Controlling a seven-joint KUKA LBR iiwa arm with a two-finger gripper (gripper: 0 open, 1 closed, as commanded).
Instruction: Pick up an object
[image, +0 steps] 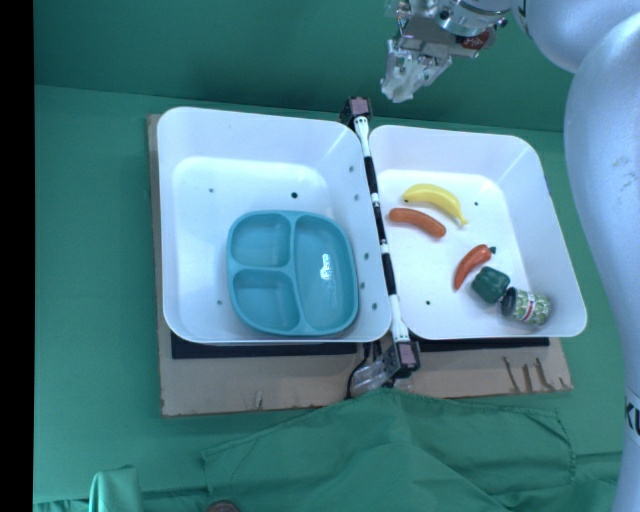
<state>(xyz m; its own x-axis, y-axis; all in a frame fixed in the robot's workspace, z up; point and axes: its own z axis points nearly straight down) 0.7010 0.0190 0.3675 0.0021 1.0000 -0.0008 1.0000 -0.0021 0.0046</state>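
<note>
Green bench | pincer (405, 80) high | banana (436, 201) below in right bin (540, 170)

A green-covered bench (90, 250) and green backdrop (200, 40) are seen below the jaws; cardboard (250, 385) and crumpled green cloth (400, 450) lie nearer the camera.

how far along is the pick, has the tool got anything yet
Nothing looks done: the banana, sausage, chili, green pepper and jar all lie in the right bin. The tool hangs above the bins' far edge, nothing visible between its fingers. Descent, grasp and lift remain.
</note>
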